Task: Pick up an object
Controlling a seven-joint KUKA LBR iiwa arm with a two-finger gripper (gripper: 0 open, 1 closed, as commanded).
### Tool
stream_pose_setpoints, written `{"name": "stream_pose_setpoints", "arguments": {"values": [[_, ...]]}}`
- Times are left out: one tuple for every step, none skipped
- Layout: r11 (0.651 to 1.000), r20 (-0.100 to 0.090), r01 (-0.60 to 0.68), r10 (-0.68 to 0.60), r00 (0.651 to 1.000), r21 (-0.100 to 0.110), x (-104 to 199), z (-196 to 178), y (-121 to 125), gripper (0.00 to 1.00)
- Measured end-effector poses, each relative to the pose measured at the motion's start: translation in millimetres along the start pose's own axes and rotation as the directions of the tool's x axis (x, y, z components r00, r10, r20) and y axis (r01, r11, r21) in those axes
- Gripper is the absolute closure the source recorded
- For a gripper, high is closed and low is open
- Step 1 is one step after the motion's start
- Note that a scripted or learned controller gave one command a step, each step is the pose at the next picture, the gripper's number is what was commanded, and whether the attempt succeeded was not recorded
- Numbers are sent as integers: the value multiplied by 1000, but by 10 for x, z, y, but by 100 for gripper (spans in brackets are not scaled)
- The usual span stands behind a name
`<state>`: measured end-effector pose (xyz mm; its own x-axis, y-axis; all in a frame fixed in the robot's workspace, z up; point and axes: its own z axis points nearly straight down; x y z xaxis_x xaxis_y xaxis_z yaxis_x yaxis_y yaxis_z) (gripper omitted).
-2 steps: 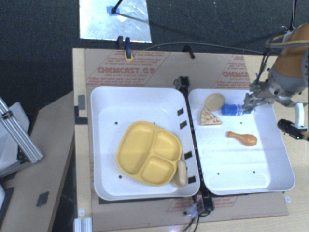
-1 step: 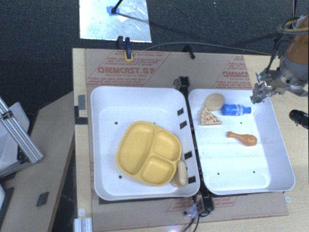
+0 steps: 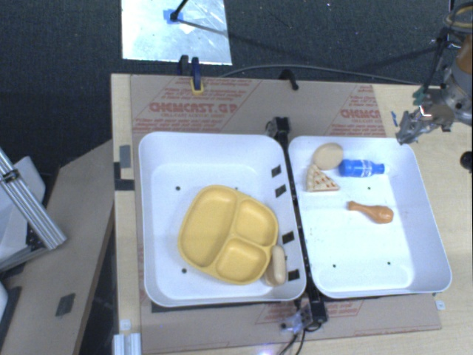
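Note:
The right bin (image 3: pixel 425 220) holds a round tan bun (image 3: pixel 328 154), a triangular sandwich wedge (image 3: pixel 321 179), a blue bottle (image 3: pixel 360 168) lying on its side, and a brown drumstick (image 3: pixel 372 211). The left bin (image 3: pixel 159 198) holds a yellow divided plate (image 3: pixel 229 234) with a pale bread roll (image 3: pixel 277 265) leaning on its lower right rim. My gripper (image 3: pixel 409 130) hangs at the far right, above and beyond the right bin's upper right corner, well apart from all the objects. Nothing shows between its fingers.
A black clip strip (image 3: pixel 290 198) runs between the two bins. Brown cardboard (image 3: pixel 199 102) lies under both. A shiny plate (image 3: pixel 176 21) sits on the dark floor at the back left, and a metal rail (image 3: pixel 29 205) stands at the left edge.

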<state>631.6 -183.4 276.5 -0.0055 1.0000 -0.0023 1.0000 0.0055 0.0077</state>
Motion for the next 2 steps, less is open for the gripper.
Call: {"name": "stream_pose_setpoints", "arguments": {"values": [[1000, -4, 4, -4, 1000, 6, 594, 116, 21, 100], [1000, -4, 4, -4, 1000, 8, 1151, 288, -74, 100]]}}
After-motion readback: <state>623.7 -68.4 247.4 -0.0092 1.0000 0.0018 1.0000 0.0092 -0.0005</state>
